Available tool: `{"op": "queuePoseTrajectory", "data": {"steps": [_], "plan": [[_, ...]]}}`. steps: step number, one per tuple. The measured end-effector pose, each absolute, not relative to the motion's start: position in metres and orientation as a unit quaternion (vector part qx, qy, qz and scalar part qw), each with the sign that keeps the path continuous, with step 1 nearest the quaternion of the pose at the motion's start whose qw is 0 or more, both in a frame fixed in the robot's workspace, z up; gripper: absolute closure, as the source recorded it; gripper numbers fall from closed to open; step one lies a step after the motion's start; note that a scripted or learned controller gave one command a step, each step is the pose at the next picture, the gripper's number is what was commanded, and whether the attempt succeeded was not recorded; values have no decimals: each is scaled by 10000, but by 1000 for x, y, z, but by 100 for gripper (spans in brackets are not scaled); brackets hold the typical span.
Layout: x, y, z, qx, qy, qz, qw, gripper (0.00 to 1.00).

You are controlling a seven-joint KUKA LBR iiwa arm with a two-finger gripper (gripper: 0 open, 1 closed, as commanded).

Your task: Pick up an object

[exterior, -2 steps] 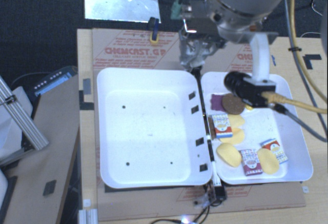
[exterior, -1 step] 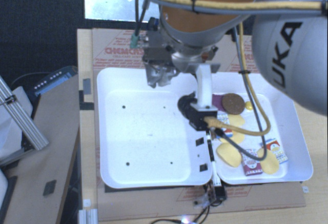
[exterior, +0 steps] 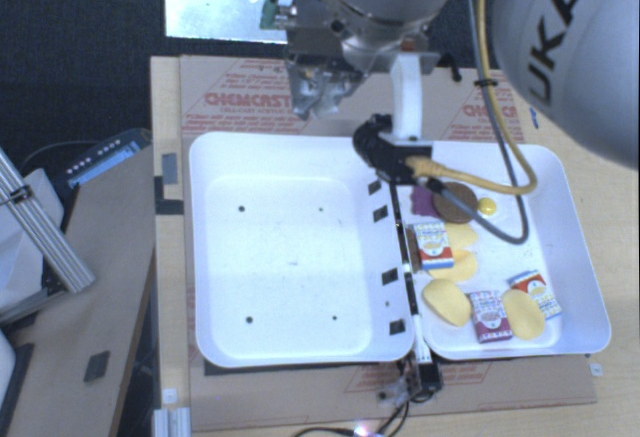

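The right bin [exterior: 575, 225] holds the objects. Three small red-and-white boxes lie there: one [exterior: 432, 245] near the divider, one [exterior: 489, 315] at the front, one [exterior: 535, 293] to the right. Among them are pale yellow oval pieces [exterior: 447, 302] [exterior: 523, 313] [exterior: 460, 268]. A brown disc [exterior: 455, 202], a purple piece [exterior: 428, 197] and a small yellow ball [exterior: 486, 207] sit at the far end. My gripper [exterior: 322, 93] hangs high, over the far rim of the left bin [exterior: 280, 255], well apart from all the objects. Nothing shows between its fingers.
A yellow cable [exterior: 480, 187] and a black fitting [exterior: 385, 150] hang over the far part of the right bin. The big grey arm body [exterior: 570, 35] covers the top right. A cardboard sheet [exterior: 240, 95] lies under both bins.
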State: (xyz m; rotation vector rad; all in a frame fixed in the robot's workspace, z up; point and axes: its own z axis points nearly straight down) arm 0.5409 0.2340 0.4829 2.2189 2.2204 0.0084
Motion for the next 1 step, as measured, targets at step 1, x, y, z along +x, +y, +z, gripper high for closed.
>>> {"op": "queuePoseTrajectory", "data": {"steps": [1], "plan": [[609,231,511,7074,7068,29,20,100]]}}
